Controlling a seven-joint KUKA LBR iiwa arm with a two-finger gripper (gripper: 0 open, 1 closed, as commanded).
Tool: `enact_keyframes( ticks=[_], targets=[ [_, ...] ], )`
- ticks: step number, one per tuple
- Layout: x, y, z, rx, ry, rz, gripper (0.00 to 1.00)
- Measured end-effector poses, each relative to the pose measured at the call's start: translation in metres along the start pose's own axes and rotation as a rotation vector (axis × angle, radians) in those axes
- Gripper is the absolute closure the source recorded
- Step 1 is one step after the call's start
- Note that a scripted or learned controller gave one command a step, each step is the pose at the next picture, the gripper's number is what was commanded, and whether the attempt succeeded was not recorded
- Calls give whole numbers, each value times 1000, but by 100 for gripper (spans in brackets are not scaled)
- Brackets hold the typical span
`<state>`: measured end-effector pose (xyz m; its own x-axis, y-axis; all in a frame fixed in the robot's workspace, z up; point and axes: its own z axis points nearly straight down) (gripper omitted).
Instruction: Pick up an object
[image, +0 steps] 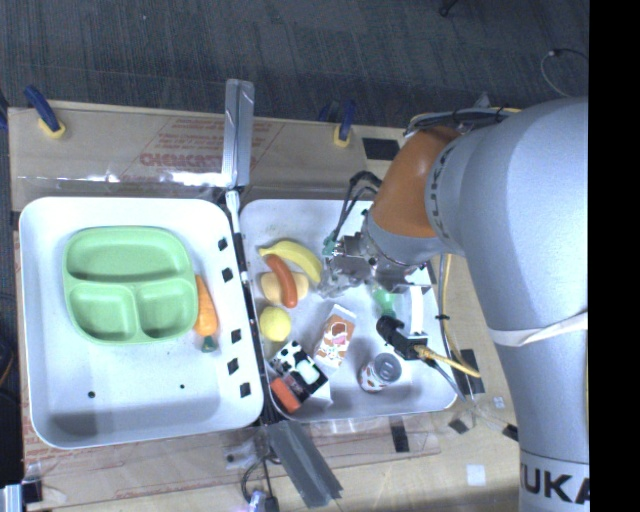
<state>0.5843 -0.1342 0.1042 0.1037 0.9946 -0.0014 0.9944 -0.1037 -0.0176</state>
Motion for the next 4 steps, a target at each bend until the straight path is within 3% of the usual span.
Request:
enact_keyframes(
  ticks=[1,2,3,4],
  targets=[
    [0,0,0,0,0,0,0],
    [-7,66,14,-9,2,75,0],
    [-5,65,7,-3,3,65,100],
    [-4,65,7,-3,3,64,0]
  ],
)
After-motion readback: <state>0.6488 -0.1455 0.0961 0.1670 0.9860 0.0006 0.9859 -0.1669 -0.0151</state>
